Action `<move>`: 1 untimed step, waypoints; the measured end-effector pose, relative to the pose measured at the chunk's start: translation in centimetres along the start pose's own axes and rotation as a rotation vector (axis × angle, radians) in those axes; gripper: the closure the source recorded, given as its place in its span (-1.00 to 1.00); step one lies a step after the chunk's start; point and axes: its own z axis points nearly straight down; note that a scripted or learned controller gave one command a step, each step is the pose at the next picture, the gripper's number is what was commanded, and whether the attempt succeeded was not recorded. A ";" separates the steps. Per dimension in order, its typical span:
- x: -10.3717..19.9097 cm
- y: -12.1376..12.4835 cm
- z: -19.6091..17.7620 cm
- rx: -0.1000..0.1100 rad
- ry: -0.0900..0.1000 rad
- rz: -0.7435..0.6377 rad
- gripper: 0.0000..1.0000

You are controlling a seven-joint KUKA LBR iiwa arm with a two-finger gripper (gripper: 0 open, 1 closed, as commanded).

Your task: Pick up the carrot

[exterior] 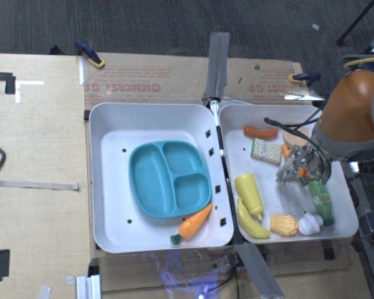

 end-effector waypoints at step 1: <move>5.4 6.5 -9.0 -0.001 0.002 -0.003 1.00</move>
